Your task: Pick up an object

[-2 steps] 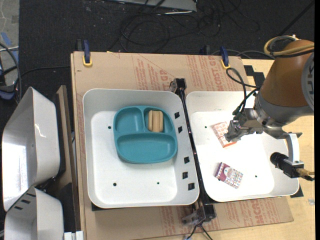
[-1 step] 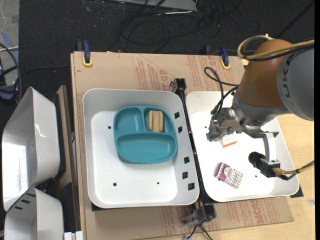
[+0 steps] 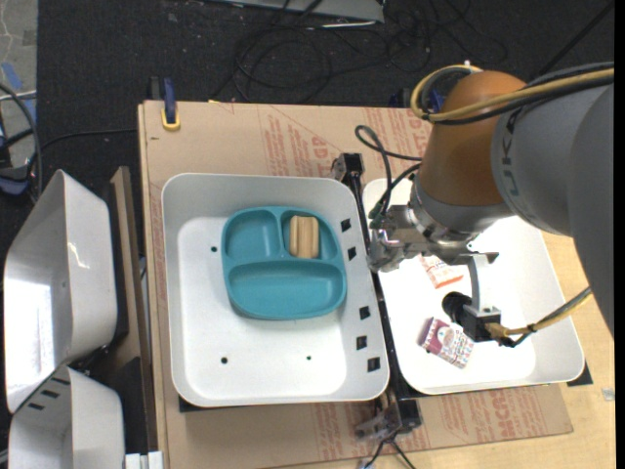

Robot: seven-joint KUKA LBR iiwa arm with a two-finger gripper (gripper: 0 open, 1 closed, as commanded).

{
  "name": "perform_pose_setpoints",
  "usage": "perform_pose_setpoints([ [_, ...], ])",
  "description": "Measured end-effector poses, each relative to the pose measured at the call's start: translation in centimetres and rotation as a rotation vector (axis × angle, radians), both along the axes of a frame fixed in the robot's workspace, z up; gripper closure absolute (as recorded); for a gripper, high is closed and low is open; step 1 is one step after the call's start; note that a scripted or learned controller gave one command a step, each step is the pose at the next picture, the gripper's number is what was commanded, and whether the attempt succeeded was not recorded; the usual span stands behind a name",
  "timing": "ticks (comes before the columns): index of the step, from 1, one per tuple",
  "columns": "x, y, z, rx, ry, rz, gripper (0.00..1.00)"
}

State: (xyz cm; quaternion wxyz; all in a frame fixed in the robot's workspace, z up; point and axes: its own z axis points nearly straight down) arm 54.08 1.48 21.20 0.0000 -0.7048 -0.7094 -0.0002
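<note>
The arm is reaching over the right bin, and its wrist is covering the gripper, so I cannot tell its state. 2 small things are lying in this bin: a pink and white packet near the front edge and a white and red card closer to the middle, partly under the wrist. The left bin is carrying a teal divided plate with a wooden block in its back right compartment. The risk (as I am judging it) is that the flat card is giving the tool nothing to grasp, so it is likely sliding away, or that the descent is landing between the 2 things and closing on nothing.
</note>
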Motion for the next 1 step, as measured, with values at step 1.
perform_pose_setpoints([
  [1,0.59,5.52,-0.11,0.001,-0.001,0.002,1.00],
])
